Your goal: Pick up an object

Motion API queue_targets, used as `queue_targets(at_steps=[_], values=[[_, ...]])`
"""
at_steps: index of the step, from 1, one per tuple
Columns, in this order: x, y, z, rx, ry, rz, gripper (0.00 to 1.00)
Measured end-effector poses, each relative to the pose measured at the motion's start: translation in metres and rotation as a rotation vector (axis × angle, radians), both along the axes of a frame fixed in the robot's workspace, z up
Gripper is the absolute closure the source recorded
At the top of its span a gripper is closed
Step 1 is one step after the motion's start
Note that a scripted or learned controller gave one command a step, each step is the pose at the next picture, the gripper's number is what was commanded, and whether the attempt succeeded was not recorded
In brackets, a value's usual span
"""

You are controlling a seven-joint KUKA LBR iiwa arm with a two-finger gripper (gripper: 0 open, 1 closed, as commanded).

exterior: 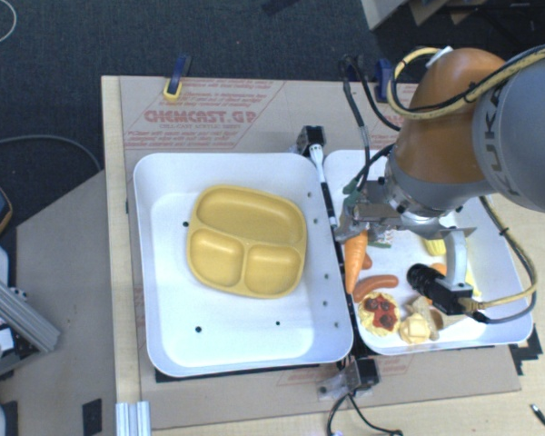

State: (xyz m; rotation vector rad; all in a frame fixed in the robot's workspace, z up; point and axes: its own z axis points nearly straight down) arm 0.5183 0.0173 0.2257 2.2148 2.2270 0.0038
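While the arm [454, 125] leans over the right bin [513, 330], we see its gripper [368, 230] low at that bin's nine o'clock edge, just above the toy carrot [354, 257]; we cannot tell how it is set. Toward five o'clock from the carrot lie a sausage [374, 284] and a pizza slice [381, 312]. At nine o'clock, the left bin [154, 271] holds a yellow divided plate [247, 241].
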Motion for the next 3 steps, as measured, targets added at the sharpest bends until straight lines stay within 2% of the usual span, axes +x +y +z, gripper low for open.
queue_targets(at_steps=[1, 2, 3], values=[[-0.008, 0.054, 0.008, -0.001, 0.0, -0.002, 1.0], [0.001, 0.052, -0.011, -0.001, 0.006, -0.006, 1.0], [-0.003, 0.051, -0.011, -0.001, 0.005, -0.006, 1.0]])
